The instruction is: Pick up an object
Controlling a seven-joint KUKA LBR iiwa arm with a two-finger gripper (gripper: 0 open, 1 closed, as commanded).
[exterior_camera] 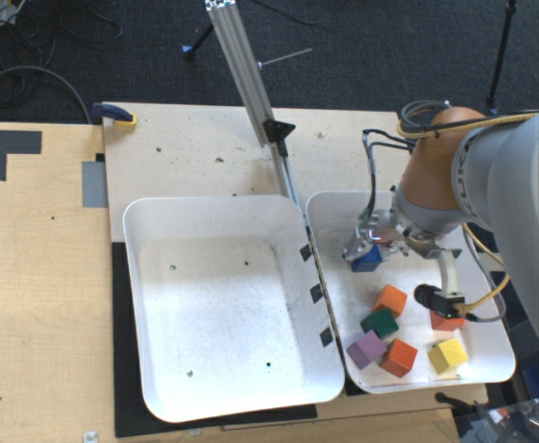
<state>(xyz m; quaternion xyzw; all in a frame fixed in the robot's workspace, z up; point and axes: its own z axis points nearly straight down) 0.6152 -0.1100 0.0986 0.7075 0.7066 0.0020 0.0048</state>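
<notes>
The grey arm (500, 183) is cut off by the right edge. The tool (369, 244) is largely covered by the orange wrist band (431, 178), so its finger state cannot be told. A small blue block (366, 258) is partly hidden beneath it. A red block (447, 320) is partly covered by a black fitting (433, 297).

Both bins (216, 212) are plain white, holding blue (366, 258), orange (390, 299), green (379, 323), purple (367, 349), red-orange (400, 357) and yellow (448, 355) blocks, arm (491, 178) grey with orange.
</notes>
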